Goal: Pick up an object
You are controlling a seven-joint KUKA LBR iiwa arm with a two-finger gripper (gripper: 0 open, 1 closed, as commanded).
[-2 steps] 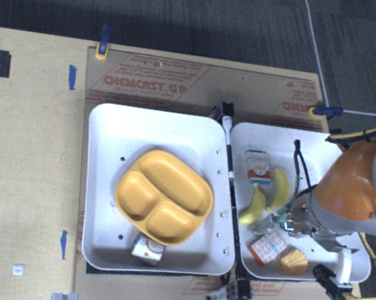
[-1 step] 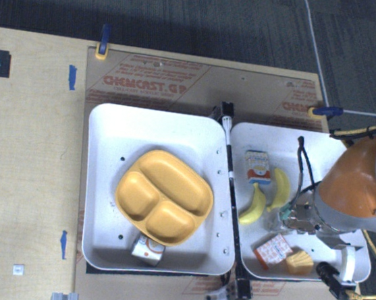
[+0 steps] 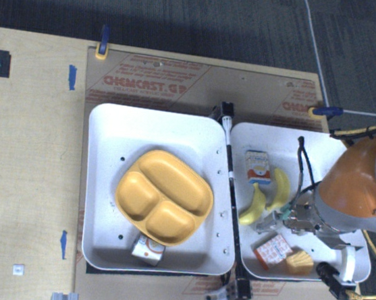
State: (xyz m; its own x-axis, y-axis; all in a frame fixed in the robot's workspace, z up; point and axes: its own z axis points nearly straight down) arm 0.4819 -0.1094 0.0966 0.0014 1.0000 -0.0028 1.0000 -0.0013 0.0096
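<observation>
Pincer (image 3: 282, 217), its grip state impossible to tell, hovers beside a curved yellow banana (image 3: 264, 196) in the right bin (image 3: 336, 276).

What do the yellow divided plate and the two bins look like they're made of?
Plate: probably moulded plastic, judging by its smooth surface, soft sheen and rounded compartments. Left bin and right bin: likely thin white plastic or coated metal; glossy, with rounded corners. The look leaves it open.

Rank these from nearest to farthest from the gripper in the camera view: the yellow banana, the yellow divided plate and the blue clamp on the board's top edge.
1. The yellow banana, in the right bin, just left of the gripper.
2. The yellow divided plate, tilted in the left bin.
3. The blue clamp, at the board's upper left corner.
</observation>
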